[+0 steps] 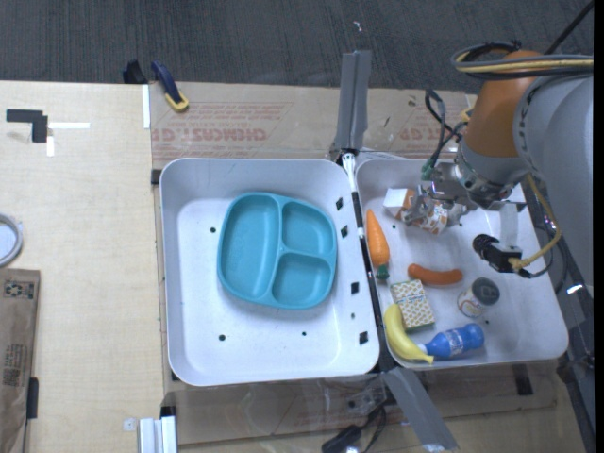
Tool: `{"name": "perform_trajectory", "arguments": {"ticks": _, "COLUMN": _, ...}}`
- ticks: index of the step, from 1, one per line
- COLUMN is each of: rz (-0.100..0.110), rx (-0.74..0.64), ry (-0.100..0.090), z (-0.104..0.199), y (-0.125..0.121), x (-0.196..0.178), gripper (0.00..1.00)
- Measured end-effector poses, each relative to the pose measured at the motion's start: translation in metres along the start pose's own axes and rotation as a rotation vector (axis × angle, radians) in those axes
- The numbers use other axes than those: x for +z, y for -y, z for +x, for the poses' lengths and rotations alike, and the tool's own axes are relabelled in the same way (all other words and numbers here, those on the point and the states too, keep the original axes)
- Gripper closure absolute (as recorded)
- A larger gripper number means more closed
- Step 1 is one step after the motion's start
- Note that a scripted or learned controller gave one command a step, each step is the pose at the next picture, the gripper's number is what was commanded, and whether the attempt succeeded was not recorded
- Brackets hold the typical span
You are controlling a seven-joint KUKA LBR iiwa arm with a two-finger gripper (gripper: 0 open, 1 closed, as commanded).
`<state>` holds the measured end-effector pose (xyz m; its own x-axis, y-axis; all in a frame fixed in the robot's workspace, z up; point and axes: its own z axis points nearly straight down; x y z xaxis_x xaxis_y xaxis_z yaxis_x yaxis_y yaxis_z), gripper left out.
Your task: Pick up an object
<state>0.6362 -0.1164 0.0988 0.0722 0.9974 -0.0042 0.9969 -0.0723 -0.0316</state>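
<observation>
One readable print, mirrored: "CHEMCAST" on cardboard (255,121).

The light wooden bench (85,253) bears two white bins (184,281), a tape roll (8,242) and a brown packet (17,338).

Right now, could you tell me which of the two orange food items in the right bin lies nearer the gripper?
The orange carrot with the green tip beside the bin's left wall; the orange-red sausage lies further from the gripper.
</observation>
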Motion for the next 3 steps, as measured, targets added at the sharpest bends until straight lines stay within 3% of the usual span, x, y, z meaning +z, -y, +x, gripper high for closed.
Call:
{"name": "perform_trajectory", "arguments": {"ticks": 1, "rz": -0.032, "rx": 0.078, "ry": -0.004, "z": 0.063, "y": -0.015, "x": -0.122, "gripper": 1.00}}
{"name": "perform_trajectory", "arguments": {"ticks": 2, "rz": -0.031, "rx": 0.079, "ry": -0.003, "z": 0.063, "y": -0.014, "x": -0.121, "gripper": 0.00}}
{"name": "perform_trajectory", "arguments": {"ticks": 3, "rz": -0.028, "rx": 0.061, "ry": -0.003, "z": 0.042, "y": 0.028, "x": -0.091, "gripper": 0.00}}
